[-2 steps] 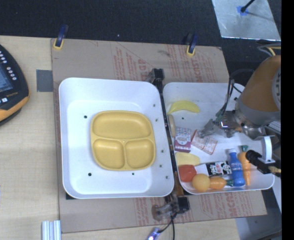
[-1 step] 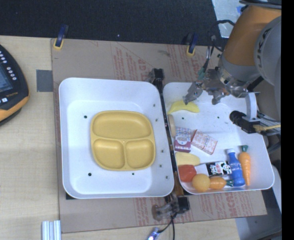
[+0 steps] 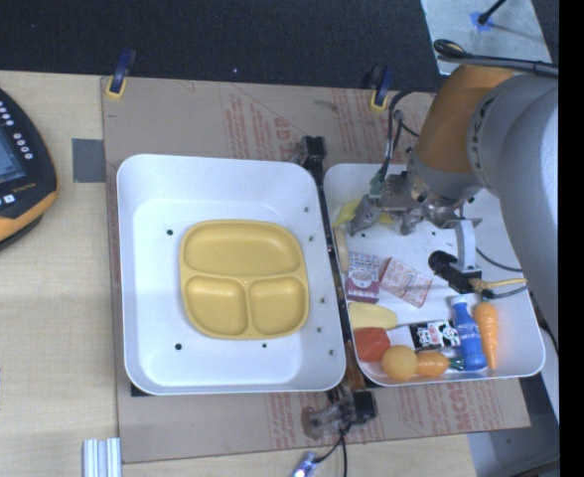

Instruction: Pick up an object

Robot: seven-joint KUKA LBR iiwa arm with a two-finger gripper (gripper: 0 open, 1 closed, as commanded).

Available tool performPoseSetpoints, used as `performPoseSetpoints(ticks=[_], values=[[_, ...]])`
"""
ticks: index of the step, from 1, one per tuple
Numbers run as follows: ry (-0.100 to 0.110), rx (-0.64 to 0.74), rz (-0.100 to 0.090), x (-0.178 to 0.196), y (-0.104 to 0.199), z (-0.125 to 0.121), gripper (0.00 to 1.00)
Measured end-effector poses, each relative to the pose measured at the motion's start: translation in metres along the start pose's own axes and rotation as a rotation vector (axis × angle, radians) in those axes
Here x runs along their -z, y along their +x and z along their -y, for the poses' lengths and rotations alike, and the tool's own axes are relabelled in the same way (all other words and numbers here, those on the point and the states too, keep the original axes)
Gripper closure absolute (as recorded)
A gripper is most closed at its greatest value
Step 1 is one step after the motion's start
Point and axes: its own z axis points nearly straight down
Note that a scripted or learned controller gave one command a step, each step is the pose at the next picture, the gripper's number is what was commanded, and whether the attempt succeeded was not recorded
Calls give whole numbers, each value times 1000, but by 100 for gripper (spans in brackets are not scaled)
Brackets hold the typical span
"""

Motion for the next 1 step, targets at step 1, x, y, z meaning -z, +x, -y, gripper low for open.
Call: performPoseSetpoints(ticks=[1], values=[[2,2,0,1,-1,-22,0]])
